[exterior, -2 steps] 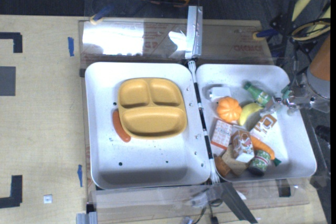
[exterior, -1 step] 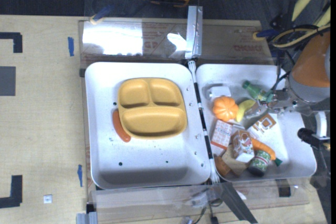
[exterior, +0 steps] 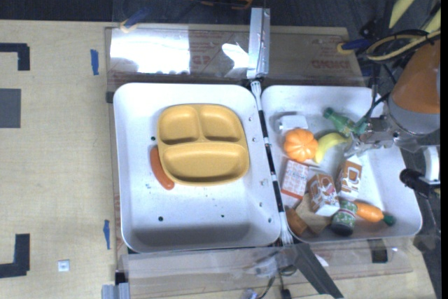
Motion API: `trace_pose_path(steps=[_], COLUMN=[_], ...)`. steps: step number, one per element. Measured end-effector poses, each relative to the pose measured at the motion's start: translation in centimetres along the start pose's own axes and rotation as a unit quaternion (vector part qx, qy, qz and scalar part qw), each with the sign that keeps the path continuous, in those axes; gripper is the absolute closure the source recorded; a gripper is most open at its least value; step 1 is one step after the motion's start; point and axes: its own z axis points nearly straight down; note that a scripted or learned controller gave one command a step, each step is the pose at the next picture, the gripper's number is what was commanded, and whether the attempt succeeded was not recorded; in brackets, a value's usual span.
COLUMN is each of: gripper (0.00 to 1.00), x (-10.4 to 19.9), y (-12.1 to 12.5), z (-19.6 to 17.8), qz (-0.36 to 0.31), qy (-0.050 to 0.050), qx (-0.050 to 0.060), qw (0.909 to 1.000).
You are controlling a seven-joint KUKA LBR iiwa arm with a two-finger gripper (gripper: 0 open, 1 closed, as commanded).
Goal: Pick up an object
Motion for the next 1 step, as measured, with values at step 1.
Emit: trace_pose_path(steps=[1], gripper=[1.00], x=[1.35], y=[-8.79], z=[1.37], qz=[0.088], qy=[-0.001], qx=[-0.007], qw=[0.9961])
